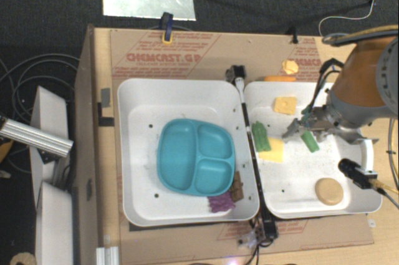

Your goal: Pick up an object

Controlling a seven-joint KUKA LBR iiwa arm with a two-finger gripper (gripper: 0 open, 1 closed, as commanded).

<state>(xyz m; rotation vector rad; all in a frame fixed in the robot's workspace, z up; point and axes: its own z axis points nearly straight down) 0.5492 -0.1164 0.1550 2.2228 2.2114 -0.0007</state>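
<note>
My gripper (303,128) hangs low over the middle of the right bin (293,211), at the end of the grey arm with the orange band. A small green stick (310,142) lies right under it, touching or nearly touching its tip. To the left, a larger green piece (260,136) rests against the bin's left wall, with a pale yellow slab (272,152) beside it. A yellow cheese-like block (285,105) sits behind the gripper. Near the front right corner lies a tan round piece (329,191).
The left bin (134,133) holds a teal divided plate (196,158), with a purple lump (219,202) and a brown piece (237,186) at its front right. An orange item (279,78) lies on the right bin's back rim. A black part (354,173) sticks out below the arm.
</note>
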